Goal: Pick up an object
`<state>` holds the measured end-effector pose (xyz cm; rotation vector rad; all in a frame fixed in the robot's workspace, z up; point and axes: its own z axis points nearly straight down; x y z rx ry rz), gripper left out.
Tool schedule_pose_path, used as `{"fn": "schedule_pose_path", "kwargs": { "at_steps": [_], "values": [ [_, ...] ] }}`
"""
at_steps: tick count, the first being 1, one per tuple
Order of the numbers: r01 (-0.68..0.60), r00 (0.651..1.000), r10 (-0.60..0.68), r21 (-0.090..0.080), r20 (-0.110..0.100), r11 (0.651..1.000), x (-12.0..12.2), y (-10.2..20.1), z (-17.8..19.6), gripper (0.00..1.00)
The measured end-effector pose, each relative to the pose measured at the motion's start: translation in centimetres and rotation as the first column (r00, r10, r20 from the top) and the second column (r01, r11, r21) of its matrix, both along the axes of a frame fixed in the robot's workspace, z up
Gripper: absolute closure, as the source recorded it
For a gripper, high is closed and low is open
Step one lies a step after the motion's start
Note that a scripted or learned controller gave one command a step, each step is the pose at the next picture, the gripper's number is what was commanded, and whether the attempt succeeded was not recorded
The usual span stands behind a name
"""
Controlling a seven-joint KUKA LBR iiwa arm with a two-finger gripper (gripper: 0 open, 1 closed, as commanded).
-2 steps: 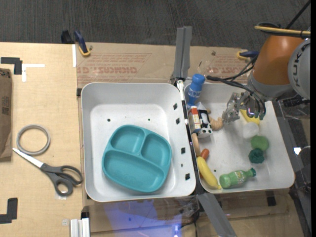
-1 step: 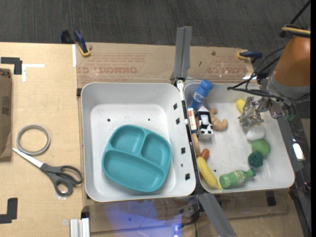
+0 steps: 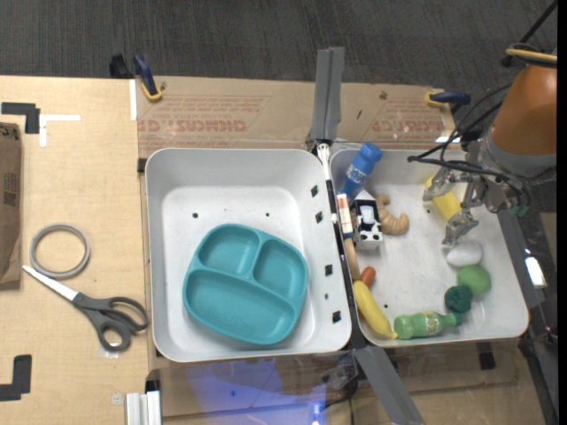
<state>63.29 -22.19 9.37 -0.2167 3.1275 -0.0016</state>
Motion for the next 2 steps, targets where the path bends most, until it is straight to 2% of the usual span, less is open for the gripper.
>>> {"fn": "schedule_pose_path", "kwargs": {
  "at_steps": [1, 2],
  "values": [
    [0.001, 1.0, -0.001, -0.001, 0.007, 1.0, 0.17, -0.02, 1.12, 1.0],
    [0.001, 1.0, -0.001, -0.001, 0.006, 1.0, 0.16, -0.02, 1.09, 0.0]
  ]
}}
